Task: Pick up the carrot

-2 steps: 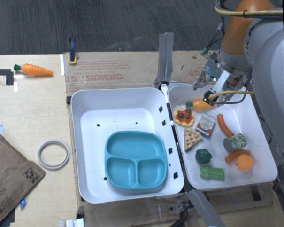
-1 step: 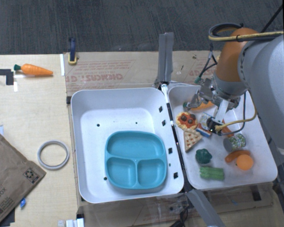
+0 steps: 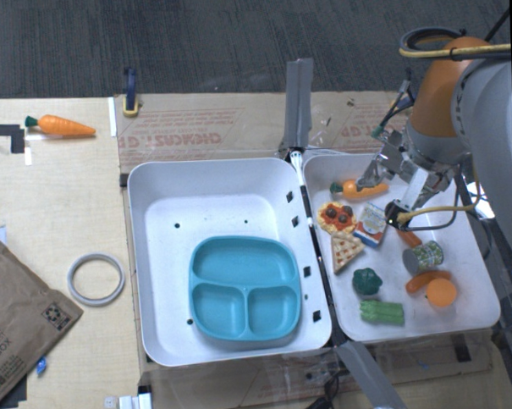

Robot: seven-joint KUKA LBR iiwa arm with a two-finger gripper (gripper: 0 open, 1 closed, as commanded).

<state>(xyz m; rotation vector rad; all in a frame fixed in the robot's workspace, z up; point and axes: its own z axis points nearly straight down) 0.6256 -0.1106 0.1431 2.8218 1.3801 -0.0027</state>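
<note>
The grey two-finger gripper hangs just beside the small orange plastic carrot, which lies near the far left corner of the right shallow white bin. I cannot tell how far open it is. The carrot looks light, stiff and slick, so a hold across its thicker middle seems safest.

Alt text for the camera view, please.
The grey arm's tool hangs over a small orange toy carrot in the right white bin, among other toy foods. The left white bin holds a blue divided plate.
</note>
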